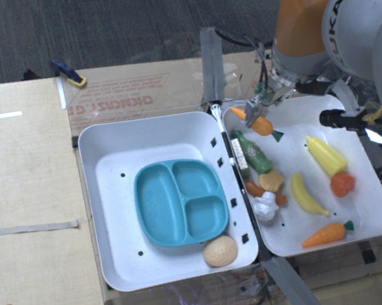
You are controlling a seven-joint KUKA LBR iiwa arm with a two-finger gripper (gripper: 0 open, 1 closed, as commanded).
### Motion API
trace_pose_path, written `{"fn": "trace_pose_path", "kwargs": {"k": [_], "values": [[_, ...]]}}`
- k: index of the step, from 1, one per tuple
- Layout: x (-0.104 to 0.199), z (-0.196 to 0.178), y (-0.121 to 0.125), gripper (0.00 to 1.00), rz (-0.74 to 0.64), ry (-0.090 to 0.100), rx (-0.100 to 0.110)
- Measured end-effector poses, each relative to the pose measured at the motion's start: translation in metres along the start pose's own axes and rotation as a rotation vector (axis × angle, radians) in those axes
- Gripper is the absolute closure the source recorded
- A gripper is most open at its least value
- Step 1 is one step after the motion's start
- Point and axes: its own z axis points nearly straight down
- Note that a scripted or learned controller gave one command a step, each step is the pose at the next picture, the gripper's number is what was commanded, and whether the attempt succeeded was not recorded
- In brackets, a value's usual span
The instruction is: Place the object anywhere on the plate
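Orange toy carrot [261,126] lies at the right bin's [372,224] far-left corner, just under the gripper [263,102] (whether it's holding, I cannot tell); the blue plate [181,201] sits in the left bin [108,217].

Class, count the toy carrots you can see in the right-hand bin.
2: one carrot lies at the bin's near edge, one carrot sits under the gripper at the far side. Others may be hidden.

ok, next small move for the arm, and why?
Probably lift straight up a little. The gripper sits at the right bin's top-left corner, right at a small orange carrot, while the blue plate lies in the left bin. A short lift would show whether the carrot comes along before any carry leftward.
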Motion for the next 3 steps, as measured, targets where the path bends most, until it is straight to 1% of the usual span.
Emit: {"fn": "trace_pose_path", "kwargs": {"k": [1,2,3], "values": [[0.095,-0.006,-0.041,1.00,0.020,0.002,0.000],[0.192,-0.057,-0.029,1.00,-0.067,0.001,-0.002],[0.191,-0.057,-0.029,0.00,-0.066,0.001,-0.002]]}}
